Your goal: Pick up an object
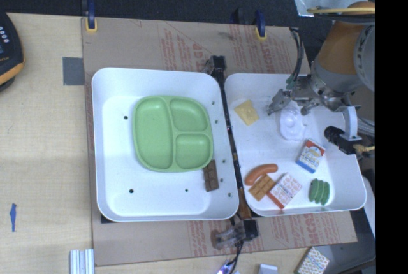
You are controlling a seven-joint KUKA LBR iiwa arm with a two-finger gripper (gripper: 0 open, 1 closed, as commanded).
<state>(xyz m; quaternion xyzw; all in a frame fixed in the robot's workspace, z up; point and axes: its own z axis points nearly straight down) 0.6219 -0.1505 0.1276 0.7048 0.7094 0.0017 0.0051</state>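
Clear cup: a see-through plastic cup (292, 124) lies in the right bin (255, 85), in its upper middle, directly under the end effector (294, 102).
End effector: it hangs over the right bin's upper part, just above the clear cup; whether its fingers are spread or closed cannot be told, and nothing is plainly seen between them.
Arm: the arm (341, 62) comes in from the right, crossing the right bin's upper right corner.
Yellow block: a pale yellow block (247, 112) sits left of the cup, near the bin's left wall, with bare white floor between the two.
Small box: a blue, red and white box (310, 155) lies below and right of the cup, tilted, near the right wall.
Sausage: an orange-red sausage (261, 172) lies in the lower left part of the right bin, just above a brown cracker (261, 187).
Packet: a patterned red and white packet (285, 190) lies just right of the cracker, close to the lower rim.
Green item: a green vegetable-like piece (319, 192) sits in the lower right corner, near the rim.
Open room: the middle of the right bin, between cup and sausage, is bare floor.
Left bin: the left bin (108, 139) carries a green divided plate (172, 133) at its centre, with wide bare floor around it; a small brown piece (210, 176) lies by its right wall.
Tabletop: the tabletop (38, 151) spreads left of the bins.
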